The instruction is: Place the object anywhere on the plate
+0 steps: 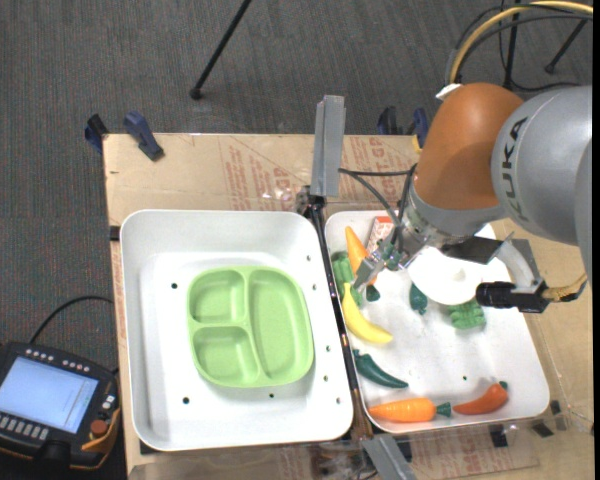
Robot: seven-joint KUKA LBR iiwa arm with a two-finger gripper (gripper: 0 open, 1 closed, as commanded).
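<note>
The tool (372, 271) at the end of the grey arm with its orange band (470, 158) hangs low over the left part of the right-hand shallow white bin (525, 353), close to that bin's left wall. Its metal fingers point down and to the left, and how far apart they stand cannot be told from this angle; nothing can be seen held between them. Just under and beside the tip lie a yellow toy banana (361, 318), curving down and to the right, and a slim orange toy carrot-like piece (354, 247) standing on a slant above it. A small green toy piece (339, 268) sits against the bin wall to the left of the tip. To the right of the tool a dark teal toy piece (418, 298) lies near a round white disc (448, 276) mounted on the arm, and a bright green knobbly toy (467, 315) rests just below that disc. Lower in the same bin lie a dark green toy pepper (379, 370), an orange toy carrot with a green top (410, 409) and an orange-red toy chilli (483, 399), the last two along the bin's near edge.

The left-hand shallow white bin (150, 268) holds a light green plastic plate with three compartments (250, 326), lying flat near its middle, well apart from the tool. Both bins rest on the bench covered with brown cardboard (220, 173). A handheld control pendant with a lit screen (45, 398) lies on the floor at lower left.
</note>
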